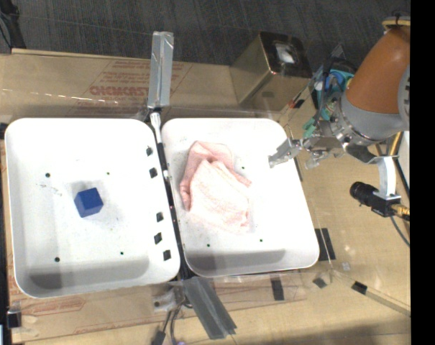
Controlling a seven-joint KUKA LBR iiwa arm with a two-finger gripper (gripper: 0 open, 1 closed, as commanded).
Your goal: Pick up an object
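A crumpled pink cloth lies in the middle of the right bin. A small blue cube sits in the left bin, left of its centre. My gripper hangs over the right bin's upper right corner, to the right of the cloth and apart from it. Nothing shows between its fingers.
A brown box stands behind the right bin. A grey metal bar rises at the back between the two bins. Black clips line the divider. Cardboard lies behind the left bin.
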